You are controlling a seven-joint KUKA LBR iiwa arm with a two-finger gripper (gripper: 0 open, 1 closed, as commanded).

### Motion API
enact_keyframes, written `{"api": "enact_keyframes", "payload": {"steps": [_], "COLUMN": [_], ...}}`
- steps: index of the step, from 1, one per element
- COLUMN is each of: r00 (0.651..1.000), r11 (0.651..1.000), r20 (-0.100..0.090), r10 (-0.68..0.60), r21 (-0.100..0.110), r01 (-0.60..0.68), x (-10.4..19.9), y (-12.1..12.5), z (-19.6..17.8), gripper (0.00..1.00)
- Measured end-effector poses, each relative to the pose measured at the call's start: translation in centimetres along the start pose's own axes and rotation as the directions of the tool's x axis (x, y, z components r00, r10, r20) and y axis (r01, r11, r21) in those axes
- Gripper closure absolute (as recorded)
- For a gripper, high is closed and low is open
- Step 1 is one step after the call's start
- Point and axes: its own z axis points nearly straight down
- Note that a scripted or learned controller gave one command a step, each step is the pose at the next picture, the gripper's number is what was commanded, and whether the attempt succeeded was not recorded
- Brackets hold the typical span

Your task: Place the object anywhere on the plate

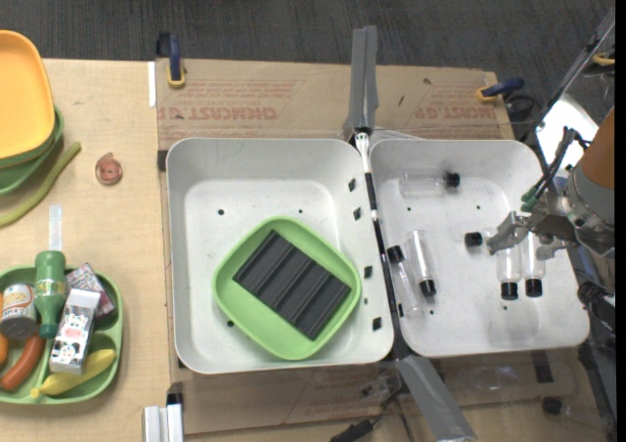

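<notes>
Now the claw [519, 256] hangs over two clear tubes [519, 269]; I cannot tell its grip. Next: lift one to the green plate [287, 287].

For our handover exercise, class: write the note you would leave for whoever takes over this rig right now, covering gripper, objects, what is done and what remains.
Gripper: over the right part of the right bin, above a pair of clear black-capped vials. Whether it grips anything cannot be told from this view.
Objects: more clear vials lie in the right bin, one near the top and two by the left wall.
Plate: the green plate with a dark ridged insert sits in the left bin.
Done: nothing is on the plate yet.
Left: secure one vial, carry it to the left bin, set it on the plate.
</notes>
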Motion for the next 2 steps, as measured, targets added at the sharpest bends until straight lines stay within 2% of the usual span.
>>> {"api": "enact_keyframes", "payload": {"steps": [1,2], "r00": [1.0,0.988], "r11": [1.0,0.988], "r20": [0.0,0.001], "r10": [0.0,-0.157], "r21": [0.0,-0.002], "r01": [0.0,0.157], "x": [0.0,-3.6], "y": [0.0,6.1], "z": [0.0,-3.3], "gripper": [0.0,0.0]}}
